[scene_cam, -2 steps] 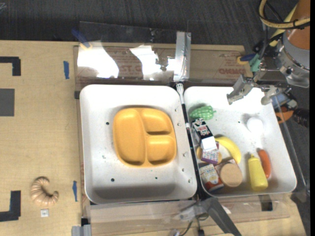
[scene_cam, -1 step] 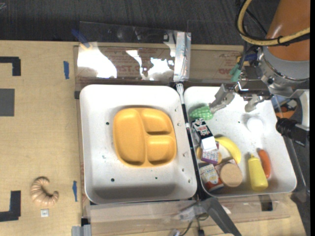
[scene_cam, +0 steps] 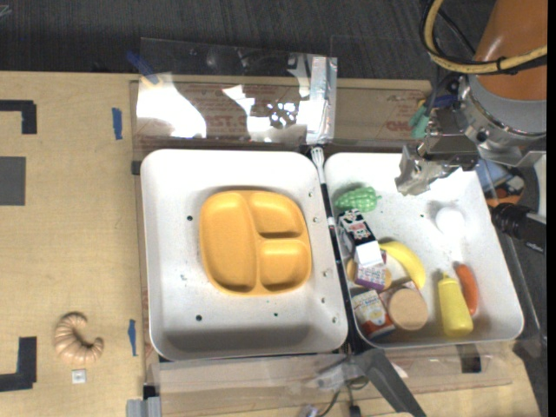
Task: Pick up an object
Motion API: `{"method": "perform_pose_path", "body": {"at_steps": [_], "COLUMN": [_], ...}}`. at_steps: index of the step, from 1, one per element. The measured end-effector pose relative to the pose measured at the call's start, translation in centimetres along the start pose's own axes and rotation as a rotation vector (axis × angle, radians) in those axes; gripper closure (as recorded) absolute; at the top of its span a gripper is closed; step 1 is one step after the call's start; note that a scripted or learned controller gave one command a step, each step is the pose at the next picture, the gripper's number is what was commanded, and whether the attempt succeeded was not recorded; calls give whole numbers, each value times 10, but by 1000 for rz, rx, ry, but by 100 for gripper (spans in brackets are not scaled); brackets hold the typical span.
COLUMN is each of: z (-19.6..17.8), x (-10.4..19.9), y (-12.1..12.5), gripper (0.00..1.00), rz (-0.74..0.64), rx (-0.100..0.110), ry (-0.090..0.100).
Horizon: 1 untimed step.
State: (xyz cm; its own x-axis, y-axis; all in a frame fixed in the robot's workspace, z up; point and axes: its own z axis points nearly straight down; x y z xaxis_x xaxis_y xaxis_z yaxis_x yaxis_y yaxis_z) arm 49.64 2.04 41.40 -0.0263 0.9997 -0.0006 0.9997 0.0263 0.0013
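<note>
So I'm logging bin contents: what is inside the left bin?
The left bin holds one yellow divided tray, its three compartments bare. Whatever lies under the tray is covered.

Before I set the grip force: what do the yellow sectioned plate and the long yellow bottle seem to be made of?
The yellow sectioned plate, in the left white bin, looks like moulded plastic with a matte finish: uniform colour, soft rounded dividers, no sharp glare. The long yellow bottle, in the right bin, also looks like plastic, slightly glossier, probably a toy; whether it is hard or squeezable cannot be told.

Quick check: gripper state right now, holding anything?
Gripper: above the right bin, nothing seen held; open or shut cannot be told.
</note>
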Motion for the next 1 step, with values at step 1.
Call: {"method": "perform_pose_path", "body": {"at_steps": [1], "z": [0], "x": [0], "y": [0], "gripper": [0], "rz": [0], "rx": [1], "ry": [0]}}
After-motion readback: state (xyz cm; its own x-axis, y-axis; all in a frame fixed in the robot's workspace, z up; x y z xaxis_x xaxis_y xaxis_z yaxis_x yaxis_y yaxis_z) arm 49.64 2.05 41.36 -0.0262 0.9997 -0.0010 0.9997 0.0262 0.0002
